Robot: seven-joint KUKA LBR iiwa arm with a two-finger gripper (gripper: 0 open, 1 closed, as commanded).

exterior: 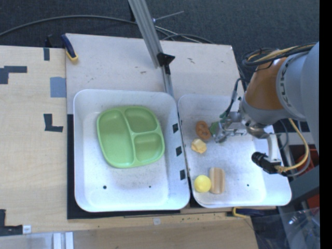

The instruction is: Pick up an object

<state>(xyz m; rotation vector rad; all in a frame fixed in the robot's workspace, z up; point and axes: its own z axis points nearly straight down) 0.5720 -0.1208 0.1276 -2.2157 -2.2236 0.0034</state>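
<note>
On the far left, the pale wooden desk (31, 154) carries dark tape marks, and a blue-and-yellow clamp (69, 47) sits at its upper edge, up and left of the left bin. The left bin (88, 191) is a shallow white tray holding a green divided plate (130, 136), which lies flat in the bin's upper middle with its three compartments facing up. A grey metal post (147, 25) slants down from the top toward the seam between the two bins.

Just right of that seam lies the right bin (249, 193). Along its left side sit four small things: a brown rounded piece (203, 130) highest, a pale yellow lump (199, 147) just below it, then a yellow ball (202, 183) near the bin's lower edge, touching or nearly touching a tan block (217, 180) on its right.

The gripper (220, 131) is low in the right bin's upper part, just right of the brown rounded piece and above and to the right of the pale yellow lump. It looks dark and blurred against the speckled floor, so I cannot tell whether its fingers are apart or together, nor whether they touch anything. Behind it the grey arm (298, 82), with its orange band (264, 90), reaches in from the right edge, over the bin's upper right corner, trailing yellow and black cables.
</note>
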